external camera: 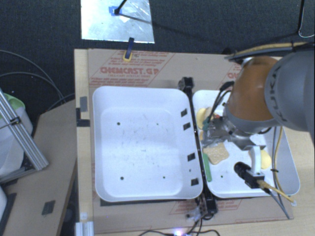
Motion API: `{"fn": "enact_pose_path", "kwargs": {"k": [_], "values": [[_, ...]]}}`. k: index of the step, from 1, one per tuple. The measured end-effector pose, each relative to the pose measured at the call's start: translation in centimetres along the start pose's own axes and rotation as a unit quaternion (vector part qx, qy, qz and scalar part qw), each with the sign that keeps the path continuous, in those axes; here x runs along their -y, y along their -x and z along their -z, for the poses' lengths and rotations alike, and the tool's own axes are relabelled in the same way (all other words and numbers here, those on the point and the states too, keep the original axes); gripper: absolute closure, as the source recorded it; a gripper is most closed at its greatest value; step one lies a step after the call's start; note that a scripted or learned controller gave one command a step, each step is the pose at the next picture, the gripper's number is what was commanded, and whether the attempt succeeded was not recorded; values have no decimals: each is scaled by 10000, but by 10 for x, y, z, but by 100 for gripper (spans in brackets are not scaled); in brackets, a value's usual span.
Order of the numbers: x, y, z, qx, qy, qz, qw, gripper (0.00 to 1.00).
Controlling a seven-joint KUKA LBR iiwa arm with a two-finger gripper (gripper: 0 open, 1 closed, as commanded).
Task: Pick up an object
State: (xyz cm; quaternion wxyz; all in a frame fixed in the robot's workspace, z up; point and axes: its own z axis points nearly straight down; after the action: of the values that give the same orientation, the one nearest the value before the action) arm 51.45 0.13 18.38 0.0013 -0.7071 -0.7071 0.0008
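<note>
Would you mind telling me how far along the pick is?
Done: the arm has reached over the right bin. In hand: the gripper sits low beside the tan sponge and green stick. Left: no object is visibly lifted, so the grasp and lift remain.

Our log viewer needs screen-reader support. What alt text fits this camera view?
A grey and orange robot arm reaches down into the right white bin, over a tan sponge-like piece, a green stick and yellow items. The left white bin lies alongside.
</note>
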Motion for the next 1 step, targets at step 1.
{"fn": "enact_pose_path", "kwargs": {"k": [1], "values": [[29, -67, 16, -12, 12, 49, 10000, 100]]}}
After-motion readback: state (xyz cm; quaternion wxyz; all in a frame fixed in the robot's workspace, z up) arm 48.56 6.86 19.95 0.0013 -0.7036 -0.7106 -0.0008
